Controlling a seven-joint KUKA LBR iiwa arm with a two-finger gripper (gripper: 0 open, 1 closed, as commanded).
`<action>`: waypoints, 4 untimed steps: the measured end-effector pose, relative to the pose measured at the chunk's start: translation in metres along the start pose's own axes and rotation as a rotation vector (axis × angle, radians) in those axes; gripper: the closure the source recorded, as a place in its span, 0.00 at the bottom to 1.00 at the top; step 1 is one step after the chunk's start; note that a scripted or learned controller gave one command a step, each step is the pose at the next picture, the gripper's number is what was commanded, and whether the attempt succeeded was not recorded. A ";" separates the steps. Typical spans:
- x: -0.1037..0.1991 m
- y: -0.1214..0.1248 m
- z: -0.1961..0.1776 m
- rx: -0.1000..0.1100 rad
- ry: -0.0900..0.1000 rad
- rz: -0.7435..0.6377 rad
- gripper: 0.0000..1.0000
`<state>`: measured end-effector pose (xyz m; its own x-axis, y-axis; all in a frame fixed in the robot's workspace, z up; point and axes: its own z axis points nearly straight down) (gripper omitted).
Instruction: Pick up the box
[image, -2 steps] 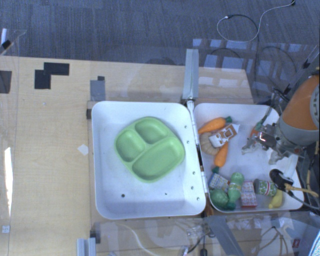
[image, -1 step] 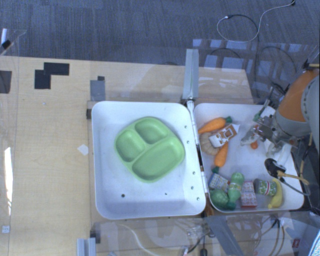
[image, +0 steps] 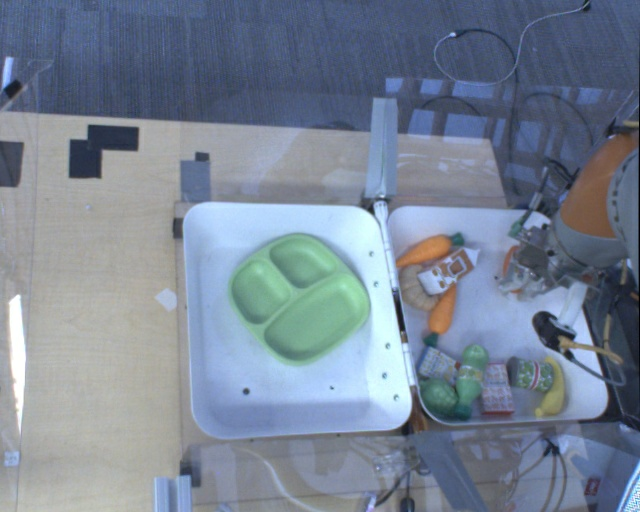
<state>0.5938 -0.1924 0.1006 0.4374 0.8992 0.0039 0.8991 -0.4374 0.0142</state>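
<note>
Bench (image: 100, 300): two white bins side by side, so everything stays corralled inside the arm's reach.
Bin one (image: 215, 400) carries only the green plate (image: 300, 297), which sits roughly centred. It's my landmark.
Bin two (image: 490, 325) is directly right of the plate in view, across the shared wall, and holds all the clutter.
The arm (image: 605, 200) enters from far right of the plate and is bent down over bin two's outer side.
The claw (image: 525, 272) is well right of the plate, about level with its middle. Released or clenched: cannot tell, it's too small and cluttered there. I see nothing that reads as held.
Likely target: the white-and-brown box (image: 447, 272), just right of the plate past the wall. It lies tilted, between the upper carrot (image: 430, 249) and the lower carrot (image: 442, 310), touching or nearly so.
The claw is apart from the box, on the side away from the plate. My read is that the grasp is not made yet and it needs to travel plate-ward.
Risk: the carrots crowd both sides of the box, so a closing grip could catch one.
A pink carton (image: 497, 390) sits right of and below the plate, in a row with the banana (image: 553, 392). It could be mistaken for the target.
</note>
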 end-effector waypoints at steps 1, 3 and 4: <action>0.072 0.047 -0.109 0.008 -0.003 0.115 1.00; 0.103 0.032 -0.169 0.011 -0.006 0.416 1.00; 0.060 -0.029 0.011 0.005 -0.001 0.437 1.00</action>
<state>0.5942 -0.1264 0.0892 0.7766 0.6299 0.0078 0.6299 -0.7767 0.0067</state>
